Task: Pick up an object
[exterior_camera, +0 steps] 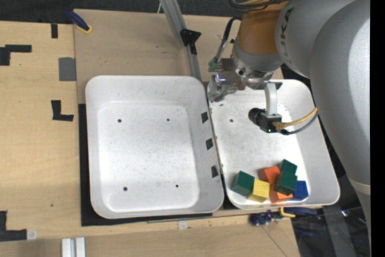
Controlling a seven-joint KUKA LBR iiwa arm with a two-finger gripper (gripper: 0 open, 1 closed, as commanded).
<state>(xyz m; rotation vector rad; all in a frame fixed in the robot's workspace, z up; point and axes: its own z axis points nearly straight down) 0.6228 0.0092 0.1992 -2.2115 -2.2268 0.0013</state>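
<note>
Camera view, read from its near edge outward, meets first the cluster of small coloured blocks in the near corner of the right-hand shallow white plastic bin point(325, 156): a dark green cube point(243, 182), a yellow cube point(261, 189), an orange block point(271, 175), a second dark green block point(288, 173) and a blue block point(300, 189), all touching or overlapping one another in a heap. None has an obvious long axis; they look roughly cubic and lie at mixed angles, so no single heading can be read for them. To the left, the left-hand shallow white plastic bin point(96, 129) sits just beside its neighbour on the wooden bench point(36, 147). Farther back, the grey arm with its orange band point(264, 15) hangs over the far end of the right-hand bin, and the two-finger gripper point(218, 90) sits low near the far left corner of that bin, by the rim the two bins share, well apart from the blocks. Whether its claw is open or closed I cannot tell, and nothing is visibly held. The step looks like the approach, with no object yet secured; the next move would call for travel toward the near corner and a descent onto one block at the heap's edge, probably the green cube, which stands most free.
</note>
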